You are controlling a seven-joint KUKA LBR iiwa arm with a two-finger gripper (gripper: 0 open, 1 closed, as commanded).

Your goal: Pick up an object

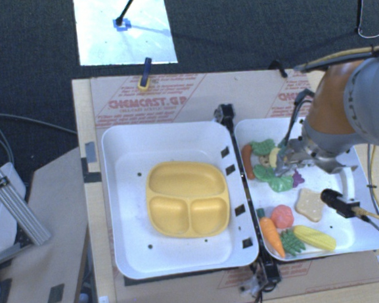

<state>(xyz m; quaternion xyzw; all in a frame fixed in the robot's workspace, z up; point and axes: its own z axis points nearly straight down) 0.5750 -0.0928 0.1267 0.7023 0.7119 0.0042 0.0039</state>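
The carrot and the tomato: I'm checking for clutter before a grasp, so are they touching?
Cannot tell. In the camera view the carrot lies right beside the tomato in the right bin, with no plain gap or contact visible between them.

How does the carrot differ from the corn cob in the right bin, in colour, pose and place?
The carrot is orange with green leaves at its lower end; the corn cob is plain yellow. The carrot lies nearly along the bin's left wall, pointing up and down in the view; the corn cob lies more crosswise, slanting down to the right. The carrot is at the lower left corner; the corn cob is nearer the middle. Both are toy foods lying flat by the right bin's front wall.
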